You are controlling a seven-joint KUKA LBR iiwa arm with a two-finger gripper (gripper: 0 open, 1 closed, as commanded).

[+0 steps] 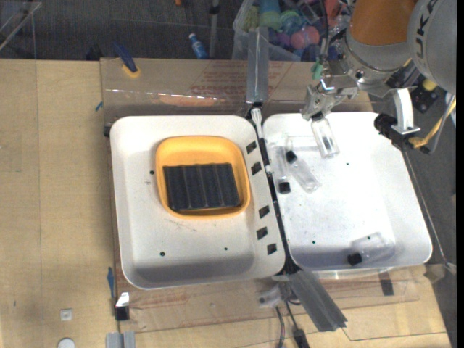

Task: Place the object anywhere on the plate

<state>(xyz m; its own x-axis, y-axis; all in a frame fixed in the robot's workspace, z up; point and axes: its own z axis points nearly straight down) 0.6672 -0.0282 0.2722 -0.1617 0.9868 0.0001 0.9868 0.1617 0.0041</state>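
A black ridged rectangular object (pixel 201 186) lies flat on the orange plate (pixel 168 153) in the left bin (pixel 134 252). My gripper (pixel 319 167) hangs over the upper left part of the right bin (pixel 377 194), well apart from the plate. Its two clear fingers (pixel 326 138) are spread open, and I see nothing between them. The grey and orange arm comes down from the top right.
A row of black clips (pixel 262 210) runs along the divider between the bins. A small clear piece with a black end (pixel 368 246) lies near the right bin's front edge. A box of colourful items (pixel 293 9) stands behind the bench.
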